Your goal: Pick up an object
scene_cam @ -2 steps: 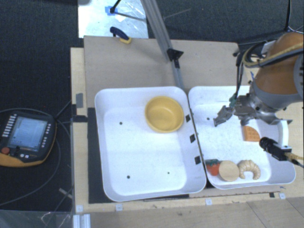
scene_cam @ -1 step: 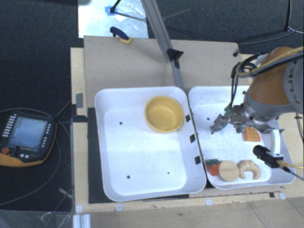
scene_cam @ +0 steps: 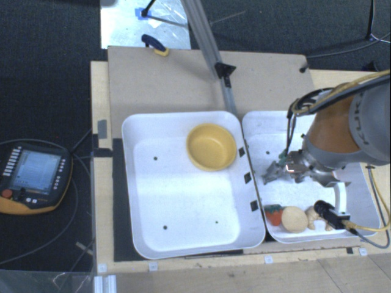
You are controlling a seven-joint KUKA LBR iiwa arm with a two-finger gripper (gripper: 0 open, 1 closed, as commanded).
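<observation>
Floor at nine o'clock carried a teach pendant [scene_cam: 32, 179] with a lit screen, well apart from the bench. Left bin [scene_cam: 183, 231] held one yellow bowl [scene_cam: 211, 146], upright, seated toward its one-o'clock corner and just beside the wall shared with the neighbouring bin. A grey pole [scene_cam: 204, 38] ran from twelve o'clock down to the bench between the two bins. Right bin [scene_cam: 259, 130] held a small cluster along its six-o'clock edge: a red-and-green piece [scene_cam: 273, 213], a beige rounded object [scene_cam: 294, 219] touching it, and a pale irregular piece [scene_cam: 315, 217] at three o'clock of that. The arm [scene_cam: 345, 130] entered from three o'clock, and its gripper [scene_cam: 282, 171] sat over the bare middle of the right bin, at twelve o'clock of the cluster and apart from it. Whether the gripper was apart or together could not be told; nothing was seen in its grasp.

Judged stage: approach, before any grasp. The next move likely called for a shift toward six o'clock to centre over one object, then a descent. The crowded cluster and the near bin wall could spoil the grip.
</observation>
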